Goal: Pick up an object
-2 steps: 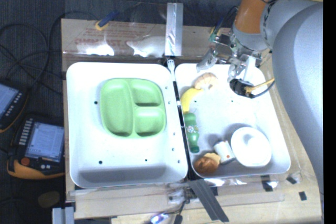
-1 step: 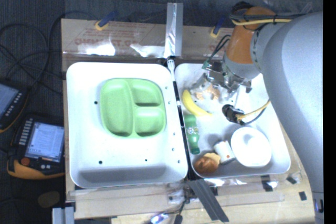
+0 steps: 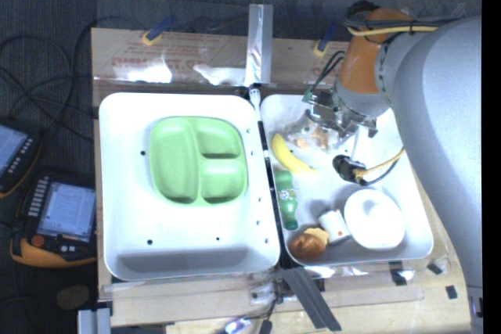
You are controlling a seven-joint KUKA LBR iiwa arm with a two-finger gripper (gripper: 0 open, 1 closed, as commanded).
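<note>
My gripper (image 3: 327,121) hangs low over the far part of the right bin (image 3: 413,195), below the orange wrist band. Just under and left of it lies a small clear item with orange bits (image 3: 307,140); I cannot see contact with it. A yellow banana (image 3: 288,156) lies slanted near the bin's left wall. A green bottle (image 3: 285,198) lies along that wall below the banana. A brown bun (image 3: 308,243) sits in the near left corner, beside a small white cup (image 3: 333,224) and a white bowl (image 3: 374,218).
The left bin (image 3: 125,238) holds a green divided plate (image 3: 197,159). The divider between the bins (image 3: 266,176) runs close to the banana and bottle. The arm's large grey body (image 3: 446,113) covers the right bin's right side.
</note>
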